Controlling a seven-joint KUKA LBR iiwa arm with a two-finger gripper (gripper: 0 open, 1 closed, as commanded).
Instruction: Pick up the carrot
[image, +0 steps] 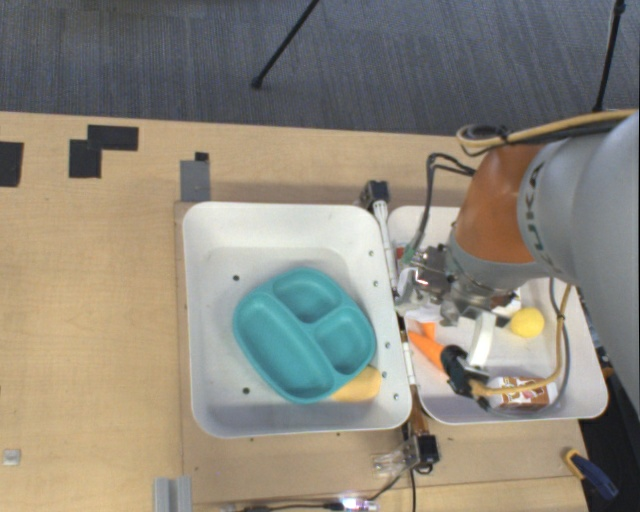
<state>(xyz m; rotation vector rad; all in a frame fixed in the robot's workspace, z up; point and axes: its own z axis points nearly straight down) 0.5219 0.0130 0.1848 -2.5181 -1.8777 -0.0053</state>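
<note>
The grey arm (575, 190) was seen reaching in from the right, its gripper (468, 312) lowered into the right bin (592, 398); whether it was apart or together could not be told. The carrot (425, 345) was seen lying by that bin's left wall, just beside the gripper. A teal plate (300, 335) was shown in the left bin (215, 300).

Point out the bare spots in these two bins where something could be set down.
Left white bin: bare floor along the back wall above the teal divided plate, and a strip down its left wall. Right white bin is crowded: orange carrot, yellow ball and a brown-and-white packet sit around the gripper.
</note>
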